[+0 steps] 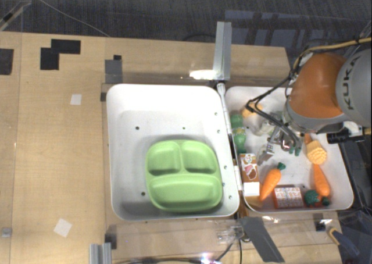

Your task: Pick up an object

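My gripper (278, 145) hangs low over the middle of the right bin (346, 196), under the arm's orange band. Its metal fingers point down and left among the toys. An orange carrot (269, 183) lies just below the gripper, tilted. A second carrot (321, 180) lies at the right side with a yellow block (317, 153) above it. A small carton (249, 166) sits against the bin's left wall, a green item (237, 122) further up that wall, and a red patterned box (288, 196) near the front. Nothing shows between the fingers.
The left bin (125, 111) holds a green divided plate (183, 175) toward its front right. A metal post (222, 53) stands behind the wall between the bins. Wooden bench surface stretches to the left.
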Available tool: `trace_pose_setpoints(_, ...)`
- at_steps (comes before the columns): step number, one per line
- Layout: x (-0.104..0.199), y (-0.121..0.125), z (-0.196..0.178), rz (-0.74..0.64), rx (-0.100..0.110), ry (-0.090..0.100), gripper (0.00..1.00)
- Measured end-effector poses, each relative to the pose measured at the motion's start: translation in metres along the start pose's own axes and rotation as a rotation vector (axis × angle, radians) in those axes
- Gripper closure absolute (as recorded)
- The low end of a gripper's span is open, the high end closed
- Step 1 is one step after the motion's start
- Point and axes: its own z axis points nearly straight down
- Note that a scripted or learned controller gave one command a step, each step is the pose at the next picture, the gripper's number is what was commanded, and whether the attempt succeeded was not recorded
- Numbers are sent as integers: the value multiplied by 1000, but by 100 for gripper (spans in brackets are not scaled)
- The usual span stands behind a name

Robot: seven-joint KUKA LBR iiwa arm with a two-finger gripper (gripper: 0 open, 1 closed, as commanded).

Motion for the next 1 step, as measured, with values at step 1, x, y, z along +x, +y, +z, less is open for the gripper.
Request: trace_pose_setpoints(1,69,-21,-2,117,-1,-5,0)
